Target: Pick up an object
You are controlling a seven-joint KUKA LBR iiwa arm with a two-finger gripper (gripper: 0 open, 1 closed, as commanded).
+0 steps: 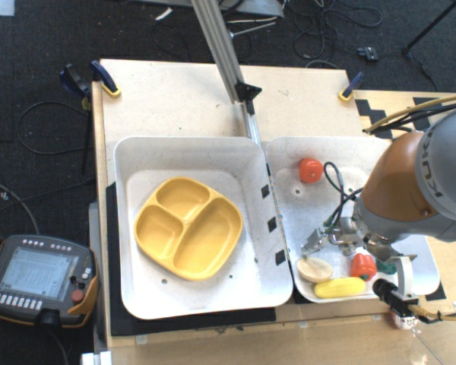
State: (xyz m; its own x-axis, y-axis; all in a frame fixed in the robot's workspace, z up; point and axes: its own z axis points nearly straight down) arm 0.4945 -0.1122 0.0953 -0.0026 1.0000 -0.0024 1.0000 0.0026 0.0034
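Note:
In the right bin (289, 204), a red ball-like object (310, 170) lies near the far left. Along the near edge are a cream round piece (315, 269), a yellow oblong object (339, 287) and a red object with a green tip (362, 265). My gripper (327, 239) hangs low over the bin's near half, just above and behind the cream piece and left of the red object with the green tip. Nothing is visibly held in it. The orange-banded wrist (399, 181) covers the right part of the bin.
The left bin (129, 166) holds a yellow divided plate (188, 226). A slanted metal pole (220, 40) rises behind the bins. A black cable (333, 177) loops from the wrist over the right bin. A teach pendant (38, 278) lies on the floor at the left.

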